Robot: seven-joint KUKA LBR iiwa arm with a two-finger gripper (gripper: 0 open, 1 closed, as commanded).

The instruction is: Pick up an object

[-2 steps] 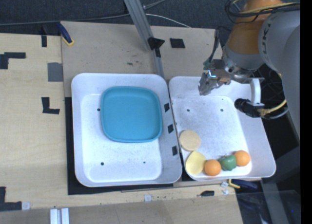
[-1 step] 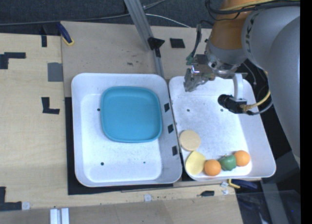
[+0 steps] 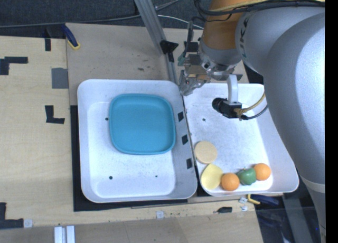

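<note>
Pincer above right bin's far corner

Two bins sit side by side on the bench, their inner walls touching. The left bin holds a square plate, lying flat toward its far half. In the right bin, a round biscuit lies near the left wall. Just in front of it, along the near wall, a row runs from left to right: a flat slice, a ball, a small lumpy piece and another ball, each touching the next. The tool hangs over the far left corner of the right bin, with the arm reaching in from the right.
</note>
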